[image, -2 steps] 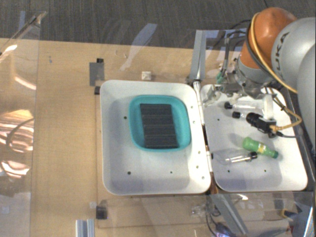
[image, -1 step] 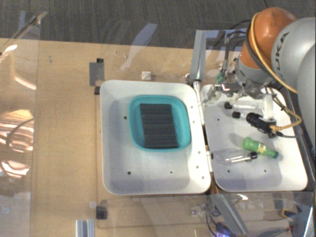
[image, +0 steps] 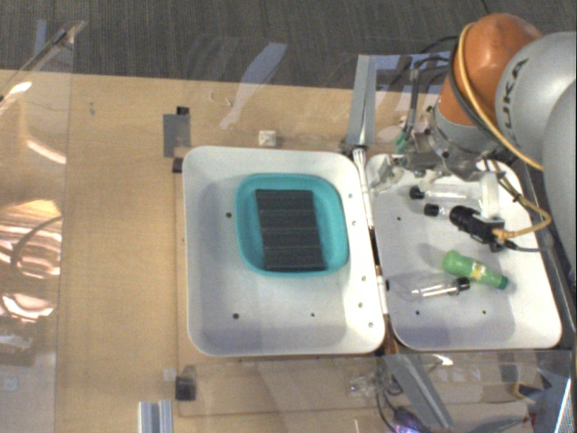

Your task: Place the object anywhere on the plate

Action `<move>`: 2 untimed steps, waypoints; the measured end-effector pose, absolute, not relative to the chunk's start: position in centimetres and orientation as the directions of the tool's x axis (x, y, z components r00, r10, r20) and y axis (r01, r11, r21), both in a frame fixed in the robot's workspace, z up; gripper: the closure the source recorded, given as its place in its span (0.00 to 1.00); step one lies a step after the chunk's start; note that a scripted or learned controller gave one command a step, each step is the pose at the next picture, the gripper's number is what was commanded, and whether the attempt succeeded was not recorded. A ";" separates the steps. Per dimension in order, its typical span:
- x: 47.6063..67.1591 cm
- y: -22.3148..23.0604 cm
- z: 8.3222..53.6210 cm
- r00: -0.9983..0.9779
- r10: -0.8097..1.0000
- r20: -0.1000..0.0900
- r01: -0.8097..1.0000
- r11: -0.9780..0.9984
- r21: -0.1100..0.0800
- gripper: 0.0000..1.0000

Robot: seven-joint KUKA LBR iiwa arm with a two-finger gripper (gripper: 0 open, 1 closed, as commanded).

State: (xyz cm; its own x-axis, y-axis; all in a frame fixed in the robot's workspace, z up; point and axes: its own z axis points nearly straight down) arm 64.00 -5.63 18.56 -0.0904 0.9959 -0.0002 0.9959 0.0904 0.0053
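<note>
I see the gripper (image: 416, 162) low over the right bin's (image: 532, 318) far-left corner; I cannot tell its state. Green marker (image: 474, 270) lies apart, nearer.

Table (image: 108, 269): light wood, glare patches at left. Floor (image: 225, 16): dark grey ribbed carpet along the top. Clear panel (image: 54, 106) reflecting over the table's left side.

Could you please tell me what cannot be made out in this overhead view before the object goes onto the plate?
- Gripper: in the camera view the arm's wrist covers it.
- Dark slab on the teal plate: too dim to identify.
- Clear thin item beside the green object in the right bin: too small to identify.
</note>
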 end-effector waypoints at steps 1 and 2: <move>64.0 -5.6 18.6 -0.090 0.996 0.000 0.996 0.090 0.005 0.00; 64.0 -5.6 18.6 -0.090 0.996 0.000 0.996 0.090 0.005 0.00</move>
State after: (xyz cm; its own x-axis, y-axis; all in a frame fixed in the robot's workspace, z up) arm 64.00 -5.63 18.56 -0.0904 0.9959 -0.0002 0.9959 0.0904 0.0053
